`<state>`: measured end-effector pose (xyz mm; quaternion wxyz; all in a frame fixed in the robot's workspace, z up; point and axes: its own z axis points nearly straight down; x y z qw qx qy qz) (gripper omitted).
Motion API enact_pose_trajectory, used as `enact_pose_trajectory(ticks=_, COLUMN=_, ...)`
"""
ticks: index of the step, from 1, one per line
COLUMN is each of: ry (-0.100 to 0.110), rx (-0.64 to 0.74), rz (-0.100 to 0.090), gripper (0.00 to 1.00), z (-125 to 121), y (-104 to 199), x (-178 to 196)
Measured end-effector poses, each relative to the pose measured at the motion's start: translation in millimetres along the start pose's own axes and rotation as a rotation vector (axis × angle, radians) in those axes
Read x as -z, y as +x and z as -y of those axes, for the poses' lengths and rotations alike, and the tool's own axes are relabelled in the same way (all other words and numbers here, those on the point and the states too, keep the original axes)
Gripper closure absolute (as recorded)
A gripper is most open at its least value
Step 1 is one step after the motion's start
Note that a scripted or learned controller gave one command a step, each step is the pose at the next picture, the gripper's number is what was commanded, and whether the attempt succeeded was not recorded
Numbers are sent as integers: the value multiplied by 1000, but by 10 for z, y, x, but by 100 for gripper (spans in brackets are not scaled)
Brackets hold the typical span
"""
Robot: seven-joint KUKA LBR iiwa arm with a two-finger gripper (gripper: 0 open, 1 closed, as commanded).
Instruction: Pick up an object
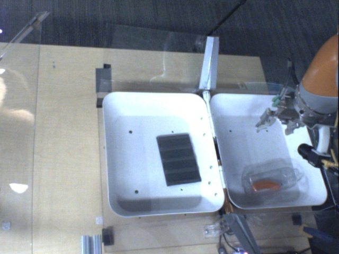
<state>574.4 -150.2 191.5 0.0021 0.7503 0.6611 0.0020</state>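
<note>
clear plastic container (274, 179) with an orange piece inside lies in right bin (238, 115); gripper (278, 118) state unclear.

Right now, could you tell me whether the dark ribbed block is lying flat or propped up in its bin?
Lying flat. The dark ribbed block shows its whole grooved top face, resting on the floor of the left bin, away from every wall.

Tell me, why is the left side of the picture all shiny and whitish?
In the camera view, light bounces off a clear sheet over the wooden bench, leaving pale glare patches there. The left bin has a soft grey shadow along its near wall, below the dark ridged pad. The see-through pack in the right bin looks hazy, and the hand is blurry.
</note>
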Motion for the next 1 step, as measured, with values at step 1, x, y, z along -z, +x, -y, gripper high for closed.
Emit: enact_pose_trajectory(ticks=1, ry=-4, rx=112, rz=0, gripper=0, z=182, y=-28, x=-1013)
